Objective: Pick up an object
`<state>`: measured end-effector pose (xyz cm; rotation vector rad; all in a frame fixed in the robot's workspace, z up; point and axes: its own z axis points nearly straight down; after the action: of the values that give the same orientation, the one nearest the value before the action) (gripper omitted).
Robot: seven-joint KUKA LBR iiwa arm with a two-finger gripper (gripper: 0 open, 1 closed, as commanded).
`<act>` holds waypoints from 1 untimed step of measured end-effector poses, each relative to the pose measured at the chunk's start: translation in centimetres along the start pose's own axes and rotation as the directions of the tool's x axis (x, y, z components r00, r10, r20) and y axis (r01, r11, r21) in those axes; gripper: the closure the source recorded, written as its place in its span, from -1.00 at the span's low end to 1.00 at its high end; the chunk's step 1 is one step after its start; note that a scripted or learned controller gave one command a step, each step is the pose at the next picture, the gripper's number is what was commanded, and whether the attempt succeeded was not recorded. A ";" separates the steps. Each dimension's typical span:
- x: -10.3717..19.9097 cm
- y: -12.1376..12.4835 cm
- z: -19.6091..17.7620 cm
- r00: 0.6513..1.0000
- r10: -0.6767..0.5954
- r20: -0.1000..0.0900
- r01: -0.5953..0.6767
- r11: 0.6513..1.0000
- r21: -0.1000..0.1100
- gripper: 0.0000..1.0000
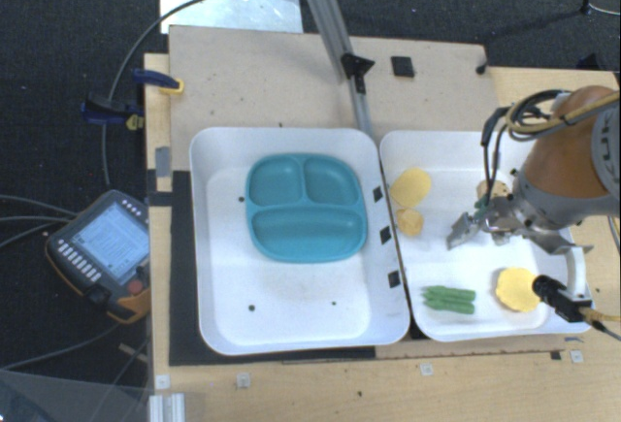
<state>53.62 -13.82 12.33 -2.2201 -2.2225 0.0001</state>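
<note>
Jaws' state could not be told, gripper [464, 234] hovered in right bin [441, 150], green beans [448, 298] below it, yellow pieces [411, 185] left.

Two bins side by side on the bench [291, 71]; left bin [218, 294] holds a divided plate [306, 209] toward its rear; right bin [441, 153] holds two round pieces [410, 187] near its left wall, a bean bundle [449, 299] at front centre, a disc [515, 289] to the bundle's right; gripper [471, 228] above the bin's middle; handheld pendant [102, 250] left of the bench.
</note>
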 end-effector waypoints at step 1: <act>-0.1 0.2 3.7 1.000 0.001 0.001 -0.001 1.000 -0.004 -1.00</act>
<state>53.81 -13.87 8.62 -2.2230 -2.2242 -0.0032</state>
